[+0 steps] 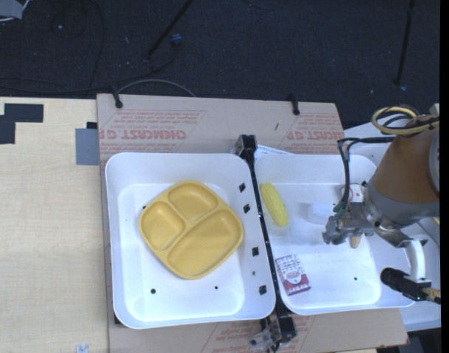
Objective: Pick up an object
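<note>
The pincer [344,230] is being held low over the right bin [372,294], right of the yellow corn cob [274,203] lying near the divider; whether anything is being grasped cannot be told. A small red-and-white packet [291,273] is lying nearer the front. The cob is probably best approached from straight above, being straddled across its narrow width.

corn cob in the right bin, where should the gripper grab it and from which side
Probably across the middle of the corn cob, coming straight down. It lies flat and lengthwise close to the divider wall of the right bin, so fingers should close across its narrow width. The gripper is to its right.
</note>
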### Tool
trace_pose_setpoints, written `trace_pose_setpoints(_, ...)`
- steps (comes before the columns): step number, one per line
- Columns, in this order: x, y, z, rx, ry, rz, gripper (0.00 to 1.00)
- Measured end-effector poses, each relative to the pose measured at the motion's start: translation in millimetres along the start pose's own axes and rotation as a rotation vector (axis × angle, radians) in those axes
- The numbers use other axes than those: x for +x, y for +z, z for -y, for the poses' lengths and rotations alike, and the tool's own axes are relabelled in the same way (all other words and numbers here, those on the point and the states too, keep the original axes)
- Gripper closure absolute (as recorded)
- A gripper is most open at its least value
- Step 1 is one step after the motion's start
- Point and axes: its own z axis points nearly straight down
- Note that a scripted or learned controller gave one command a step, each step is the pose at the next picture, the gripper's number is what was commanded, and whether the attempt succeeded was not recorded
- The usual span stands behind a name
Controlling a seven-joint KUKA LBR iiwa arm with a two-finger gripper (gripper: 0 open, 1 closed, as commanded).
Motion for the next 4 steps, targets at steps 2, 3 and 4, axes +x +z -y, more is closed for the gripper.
trace_pose_setpoints(2,46.9,-45.0,-10.7,0.004,-0.002,-0.001,1.0)
trace_pose_setpoints(3,97.0,-59.6,-22.0,0.003,-0.003,-0.002,1.0)
trace_pose_setpoints(4,138.9,-64.1,-31.8,0.003,-0.003,-0.001,1.0)
